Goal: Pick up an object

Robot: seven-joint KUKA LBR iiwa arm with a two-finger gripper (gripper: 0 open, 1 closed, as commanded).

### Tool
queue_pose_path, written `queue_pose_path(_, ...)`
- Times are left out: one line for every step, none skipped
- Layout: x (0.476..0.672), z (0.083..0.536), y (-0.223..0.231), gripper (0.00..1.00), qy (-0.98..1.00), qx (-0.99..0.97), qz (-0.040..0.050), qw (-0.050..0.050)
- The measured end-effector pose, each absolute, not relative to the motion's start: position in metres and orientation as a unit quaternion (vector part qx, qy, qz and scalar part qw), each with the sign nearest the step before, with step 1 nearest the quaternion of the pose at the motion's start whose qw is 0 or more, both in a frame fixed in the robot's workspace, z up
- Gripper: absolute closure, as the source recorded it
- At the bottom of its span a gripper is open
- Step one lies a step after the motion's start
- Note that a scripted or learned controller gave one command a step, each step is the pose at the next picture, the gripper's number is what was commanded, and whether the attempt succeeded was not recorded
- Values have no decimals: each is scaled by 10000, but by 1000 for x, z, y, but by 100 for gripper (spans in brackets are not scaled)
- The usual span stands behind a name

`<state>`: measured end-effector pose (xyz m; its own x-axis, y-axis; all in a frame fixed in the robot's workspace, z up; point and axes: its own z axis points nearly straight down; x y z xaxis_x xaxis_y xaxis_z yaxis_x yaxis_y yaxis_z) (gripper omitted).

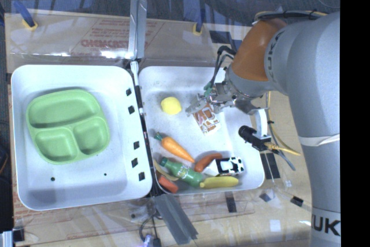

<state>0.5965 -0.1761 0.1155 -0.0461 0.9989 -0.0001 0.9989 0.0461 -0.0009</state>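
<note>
The tool (203,102) is over the right bin (151,81), up in its far half, sitting right on a small orange-and-white packet (207,120). The packet looks tilted and pinched at its top, but honestly I can't tell how far the fingers are spread or whether they really have it. A yellow lemon (170,105) lies just left of the packet. Nearer the camera from the packet there's a carrot (174,148), a green bottle (182,171), a banana (219,182) and a black-and-white toy cow (230,166). The left bin (23,81) holds a green divided tray (67,124).
</note>
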Motion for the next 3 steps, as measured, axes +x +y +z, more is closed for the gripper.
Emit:
queue_pose_path(596,125,-176,100,-7246,-6892,11,8)
queue_pose_path(647,279,-78,100,-6879,-7258,0,3)
queue_pose_path(656,264,-58,100,-7280,-6856,19,21)
